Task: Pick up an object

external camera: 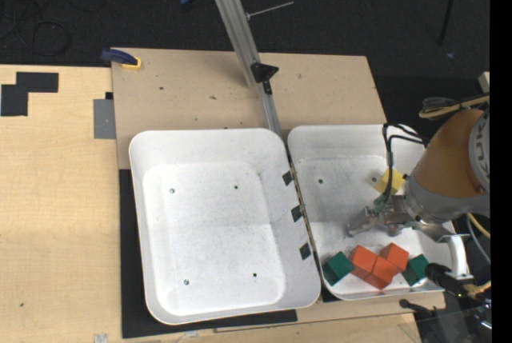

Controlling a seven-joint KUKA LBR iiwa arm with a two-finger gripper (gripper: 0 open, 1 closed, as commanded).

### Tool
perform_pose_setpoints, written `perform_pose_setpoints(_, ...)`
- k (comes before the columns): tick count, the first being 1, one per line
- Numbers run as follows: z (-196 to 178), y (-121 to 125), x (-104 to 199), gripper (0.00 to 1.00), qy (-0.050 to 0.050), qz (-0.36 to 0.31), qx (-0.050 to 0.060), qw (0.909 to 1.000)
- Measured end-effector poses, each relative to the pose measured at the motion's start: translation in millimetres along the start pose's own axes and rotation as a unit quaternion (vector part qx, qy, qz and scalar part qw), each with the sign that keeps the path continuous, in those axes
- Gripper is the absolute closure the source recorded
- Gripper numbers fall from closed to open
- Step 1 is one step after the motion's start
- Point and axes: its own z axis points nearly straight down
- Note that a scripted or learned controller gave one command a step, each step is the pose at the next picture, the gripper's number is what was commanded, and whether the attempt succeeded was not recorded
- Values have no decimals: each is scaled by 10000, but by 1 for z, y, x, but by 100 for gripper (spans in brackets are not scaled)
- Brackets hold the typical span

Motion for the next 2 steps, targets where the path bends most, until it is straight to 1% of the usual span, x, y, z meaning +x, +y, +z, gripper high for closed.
perform_pose_setpoints(1, -10, 0, -1, 100, 5, 31, 7, 10000)
perform_pose_setpoints(2, -52, -1, -6, 100, -10, 13, -19, 10000)
